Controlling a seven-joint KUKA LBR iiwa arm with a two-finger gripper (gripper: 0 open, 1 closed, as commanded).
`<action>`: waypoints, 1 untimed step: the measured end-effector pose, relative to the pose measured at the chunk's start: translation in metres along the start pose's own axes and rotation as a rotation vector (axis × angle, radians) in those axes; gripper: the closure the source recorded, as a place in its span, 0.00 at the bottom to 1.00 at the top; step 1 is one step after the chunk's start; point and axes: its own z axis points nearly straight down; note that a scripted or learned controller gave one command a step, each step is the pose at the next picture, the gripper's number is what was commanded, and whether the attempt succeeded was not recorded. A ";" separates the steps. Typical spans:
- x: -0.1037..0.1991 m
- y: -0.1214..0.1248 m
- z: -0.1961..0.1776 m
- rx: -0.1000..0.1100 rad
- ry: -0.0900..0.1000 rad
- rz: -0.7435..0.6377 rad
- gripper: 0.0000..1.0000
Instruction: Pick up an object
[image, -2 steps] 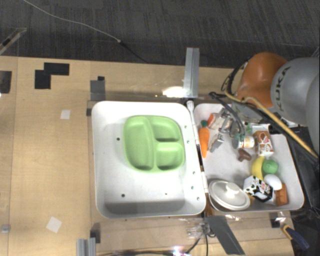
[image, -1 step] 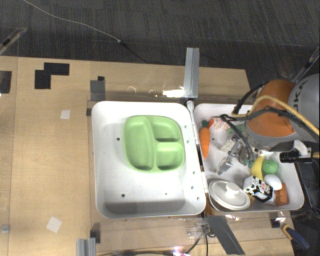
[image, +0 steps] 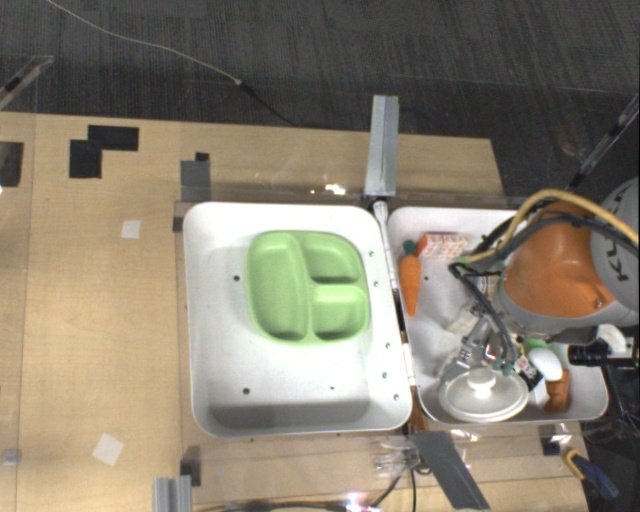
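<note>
So the grey arm with the orange band (image: 553, 268) is reaching in from the right of the frame and hanging over the right bin (image: 432, 400), with the gripper (image: 487, 352) sitting low near that bin's bottom edge, right above a round silvery lid-looking thing (image: 484, 393), though honestly I can't tell its state from this angle. Over in the left bin (image: 215, 400), a green divided plate (image: 305, 285) is lying in the middle, while a carrot (image: 410, 284) is resting along the right bin's left wall, with a red-and-white packet (image: 445, 245) just beside it at the top.
</note>
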 end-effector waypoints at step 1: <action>-0.006 0.002 -0.014 -0.005 -0.019 -0.003 1.00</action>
